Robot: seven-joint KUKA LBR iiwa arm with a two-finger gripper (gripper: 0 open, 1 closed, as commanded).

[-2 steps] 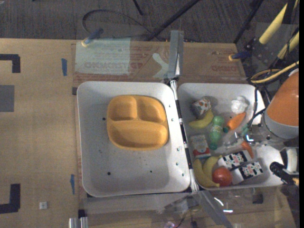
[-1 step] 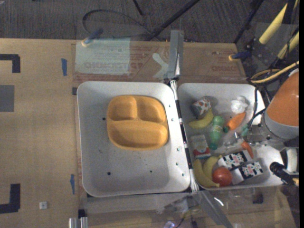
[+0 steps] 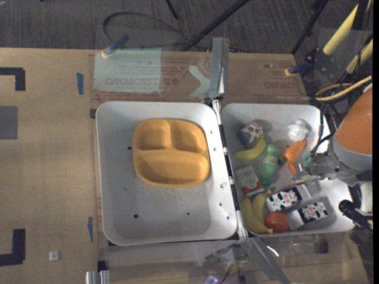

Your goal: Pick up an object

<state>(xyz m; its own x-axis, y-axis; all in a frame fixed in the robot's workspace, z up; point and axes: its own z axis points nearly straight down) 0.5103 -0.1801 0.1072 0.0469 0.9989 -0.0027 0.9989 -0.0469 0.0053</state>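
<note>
Arm (image 3: 358,138) cut off at right edge; gripper (image 3: 308,169) blurred, finger state unreadable. Carton (image 3: 312,212) partly hidden behind wrist cabling. White item (image 3: 298,129) in right bin's (image 3: 272,110) far corner too blurred to identify.

Even, dim overhead light; soft blur throughout; faint glare on the white bin (image 3: 112,158) left of the gripper (image 3: 308,169).

Matt orange plastic tray (image 3: 171,151), smooth white plastic bins (image 3: 112,176), matt wooden bench (image 3: 47,176), glossy banana (image 3: 251,153)
</note>
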